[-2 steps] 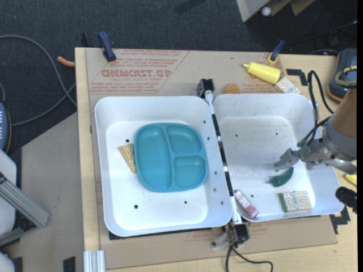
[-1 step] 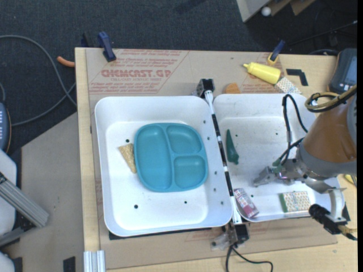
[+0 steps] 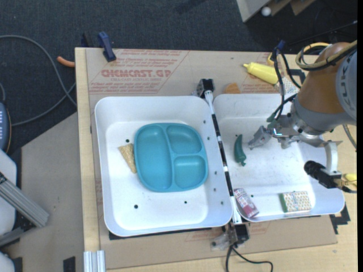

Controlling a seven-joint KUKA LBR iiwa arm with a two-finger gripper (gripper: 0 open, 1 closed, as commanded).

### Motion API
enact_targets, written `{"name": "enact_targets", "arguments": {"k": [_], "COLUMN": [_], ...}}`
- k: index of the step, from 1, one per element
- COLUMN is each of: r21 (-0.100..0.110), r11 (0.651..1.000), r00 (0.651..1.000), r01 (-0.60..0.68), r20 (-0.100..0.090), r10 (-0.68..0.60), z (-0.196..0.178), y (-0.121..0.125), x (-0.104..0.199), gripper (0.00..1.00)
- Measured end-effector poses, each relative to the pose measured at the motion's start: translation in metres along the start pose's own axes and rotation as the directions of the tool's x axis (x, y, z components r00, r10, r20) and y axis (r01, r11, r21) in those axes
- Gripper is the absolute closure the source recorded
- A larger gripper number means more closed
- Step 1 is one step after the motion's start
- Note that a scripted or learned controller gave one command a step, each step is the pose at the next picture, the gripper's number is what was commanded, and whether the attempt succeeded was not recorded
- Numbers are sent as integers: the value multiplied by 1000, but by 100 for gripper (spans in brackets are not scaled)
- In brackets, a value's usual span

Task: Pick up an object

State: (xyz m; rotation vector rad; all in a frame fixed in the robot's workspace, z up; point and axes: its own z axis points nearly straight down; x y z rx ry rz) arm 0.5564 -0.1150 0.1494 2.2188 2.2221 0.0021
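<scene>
gripper (image 3: 271, 136): metal two-finger tool over right bin, fingers splayed wide, nothing between them
green object (image 3: 239, 150): small curved dark-green piece, smooth, lying flat just left of and below the gripper, apart from it
right bin (image 3: 317, 208): shallow white plastic, scuffed floor
patterned block (image 3: 296, 200): rectangular, speckled, below the gripper near the front wall
pink packet (image 3: 245, 202): crinkly, below-left of the gripper, front-left corner
left bin (image 3: 113, 152): white, well left of the gripper
blue tray (image 3: 170, 156): smooth teal plastic, three compartments, rounded corners
tan piece (image 3: 128, 155): textured, tucked at the tray's left edge
</scene>
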Motion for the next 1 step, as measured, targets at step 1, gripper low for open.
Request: {"name": "enact_targets", "arguments": {"k": [1], "r21": [4], "r11": [1000], "r00": [1000], "r01": [-1], "r20": [-1], "r10": [1], "z": [34], "y": [-21], "x": [24], "gripper": [0]}}
